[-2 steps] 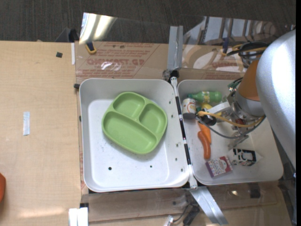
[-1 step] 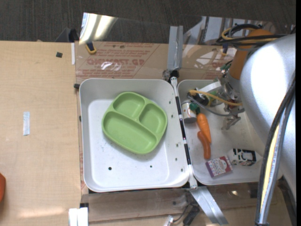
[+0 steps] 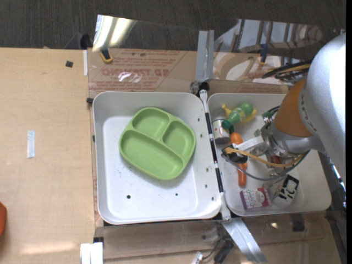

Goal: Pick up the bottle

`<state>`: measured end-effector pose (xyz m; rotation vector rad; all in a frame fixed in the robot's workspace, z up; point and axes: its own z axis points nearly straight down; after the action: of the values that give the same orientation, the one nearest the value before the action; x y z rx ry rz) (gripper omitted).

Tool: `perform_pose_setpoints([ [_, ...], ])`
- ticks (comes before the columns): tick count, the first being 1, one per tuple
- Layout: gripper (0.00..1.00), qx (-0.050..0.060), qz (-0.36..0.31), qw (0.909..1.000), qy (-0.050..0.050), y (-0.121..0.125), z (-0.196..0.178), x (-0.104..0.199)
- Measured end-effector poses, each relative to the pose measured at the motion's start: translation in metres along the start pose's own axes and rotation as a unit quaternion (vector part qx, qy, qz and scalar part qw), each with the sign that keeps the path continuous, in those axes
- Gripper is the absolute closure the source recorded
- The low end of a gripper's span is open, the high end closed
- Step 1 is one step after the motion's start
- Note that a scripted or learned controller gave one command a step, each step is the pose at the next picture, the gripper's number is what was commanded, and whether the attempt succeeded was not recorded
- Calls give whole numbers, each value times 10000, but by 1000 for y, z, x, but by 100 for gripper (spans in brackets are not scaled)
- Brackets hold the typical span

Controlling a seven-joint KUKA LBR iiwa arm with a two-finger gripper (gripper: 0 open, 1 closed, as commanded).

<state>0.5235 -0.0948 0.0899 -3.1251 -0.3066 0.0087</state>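
The bottle (image 3: 240,113) is small and green with a yellow cap. It lies on its side near the back of the right bin (image 3: 319,202). My gripper (image 3: 278,172) hangs low over the middle of that bin, in front of the bottle and to its right, apart from it. The wrist and its orange band (image 3: 290,119) cover the gripper from above, so I cannot see its tips. Nothing shows as held.
A silver can (image 3: 220,130) stands by the right bin's left wall, with an orange carrot (image 3: 242,176) in front of it. A pink and white packet (image 3: 254,198) lies at the front. The left bin (image 3: 110,197) holds a green divided plate (image 3: 158,142).
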Motion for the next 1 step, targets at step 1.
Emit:
perform_pose_setpoints([
  [1,0,3,-51,10000,-64,49,-14,114],
])
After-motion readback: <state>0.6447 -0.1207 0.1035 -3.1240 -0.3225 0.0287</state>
